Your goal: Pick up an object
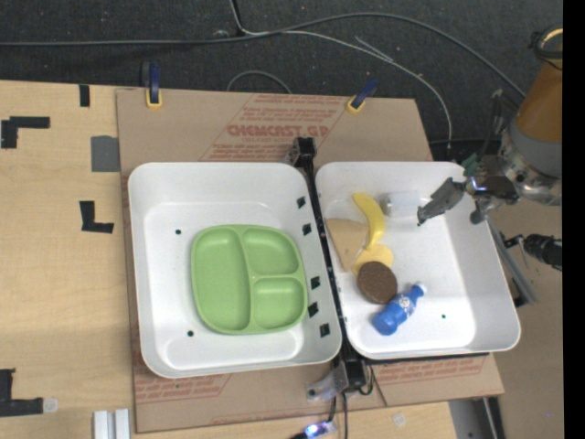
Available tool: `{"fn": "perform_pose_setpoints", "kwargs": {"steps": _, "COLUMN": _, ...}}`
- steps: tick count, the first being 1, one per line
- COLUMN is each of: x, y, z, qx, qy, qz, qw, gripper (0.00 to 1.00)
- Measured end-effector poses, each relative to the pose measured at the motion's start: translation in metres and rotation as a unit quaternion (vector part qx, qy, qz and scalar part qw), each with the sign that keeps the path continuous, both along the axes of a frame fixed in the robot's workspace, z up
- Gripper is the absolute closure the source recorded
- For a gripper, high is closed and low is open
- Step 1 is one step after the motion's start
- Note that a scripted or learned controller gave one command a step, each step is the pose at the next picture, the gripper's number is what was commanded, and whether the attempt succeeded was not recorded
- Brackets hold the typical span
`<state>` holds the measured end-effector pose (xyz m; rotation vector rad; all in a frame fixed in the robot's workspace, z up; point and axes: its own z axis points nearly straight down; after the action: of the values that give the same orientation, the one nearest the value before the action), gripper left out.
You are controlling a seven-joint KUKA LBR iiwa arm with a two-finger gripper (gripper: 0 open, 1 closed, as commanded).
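The right bin [475, 323] holds a yellow banana [370, 224], a brown round cookie-like disc [376, 282], a blue bottle-shaped toy [398, 310], a tan flat piece [344, 239] and a small clear item [391, 204]. My gripper [454, 204] hangs over the bin's upper right part, to the right of the banana. Its two dark fingers [437, 203] are spread apart with nothing between them.
The left bin [160, 199] holds a green divided plate [249, 277]. Both bins rest on a cardboard sheet [265, 126] held by clamps [151, 85]. Cables [402, 39] run across the dark surface behind. The arm's orange band [541, 108] sits at the right edge.
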<state>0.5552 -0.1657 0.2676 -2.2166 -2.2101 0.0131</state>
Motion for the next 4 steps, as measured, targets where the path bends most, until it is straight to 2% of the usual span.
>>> {"fn": "perform_pose_setpoints", "kwargs": {"steps": 1, "x": 0.002, "y": 0.001, "z": 0.007, "qx": -0.0012, "qy": -0.006, "qz": 0.002, "qw": 1.0, "gripper": 0.0}}
{"fn": "perform_pose_setpoints", "kwargs": {"steps": 2, "x": 0.008, "y": 0.005, "z": -0.055, "qx": -0.0007, "qy": -0.004, "qz": 0.002, "qw": 1.0, "gripper": 0.0}}
{"fn": "perform_pose_setpoints", "kwargs": {"steps": 4, "x": 0.0, "y": 0.013, "z": -0.148, "qx": -0.0008, "qy": -0.004, "qz": 0.002, "qw": 1.0, "gripper": 0.0}}
